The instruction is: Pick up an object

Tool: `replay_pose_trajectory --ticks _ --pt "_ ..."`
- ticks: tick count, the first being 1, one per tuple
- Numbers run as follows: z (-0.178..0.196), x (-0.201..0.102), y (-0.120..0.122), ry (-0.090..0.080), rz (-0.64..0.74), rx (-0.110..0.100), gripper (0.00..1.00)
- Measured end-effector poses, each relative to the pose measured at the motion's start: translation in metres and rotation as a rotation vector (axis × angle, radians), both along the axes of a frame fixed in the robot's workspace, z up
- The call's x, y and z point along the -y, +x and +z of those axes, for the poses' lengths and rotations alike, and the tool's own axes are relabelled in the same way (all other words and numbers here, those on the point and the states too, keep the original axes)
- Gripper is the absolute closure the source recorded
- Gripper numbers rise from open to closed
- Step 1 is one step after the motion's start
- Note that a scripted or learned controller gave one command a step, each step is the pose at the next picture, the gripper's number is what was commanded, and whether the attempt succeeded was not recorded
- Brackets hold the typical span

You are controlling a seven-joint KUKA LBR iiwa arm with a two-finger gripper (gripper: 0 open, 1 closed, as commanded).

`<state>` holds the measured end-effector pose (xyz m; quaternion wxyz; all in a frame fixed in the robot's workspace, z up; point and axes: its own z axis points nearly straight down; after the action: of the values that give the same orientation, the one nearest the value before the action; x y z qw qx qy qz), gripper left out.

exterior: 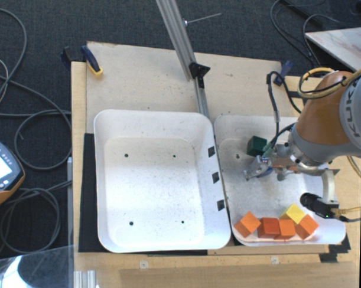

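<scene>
Plywood bench, two shallow white plastic bins. We see the two-finger gripper low in the right bin; finger state — we can't tell. Small dark green block lies just up-frame of it, apart. Orange blocks plus a yellow block line the near wall. Left bin carries nothing.

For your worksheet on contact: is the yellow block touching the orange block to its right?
Touching. The camera view shows the yellow block pressed against the orange block at the right bin's near edge, with no gap between them.
</scene>
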<state>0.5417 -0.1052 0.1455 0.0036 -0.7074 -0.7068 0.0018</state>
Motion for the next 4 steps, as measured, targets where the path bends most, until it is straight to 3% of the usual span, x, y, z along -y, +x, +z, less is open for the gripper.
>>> replay_pose_trajectory --ticks 1,3,4 --pt "0.014 0.0 0.002 -0.001 0.001 0.009 1.0" --pt "0.128 -0.008 0.011 -0.004 0.003 0.015 1.0" --pt "0.133 -0.063 0.005 0.001 0.008 0.008 1.0"
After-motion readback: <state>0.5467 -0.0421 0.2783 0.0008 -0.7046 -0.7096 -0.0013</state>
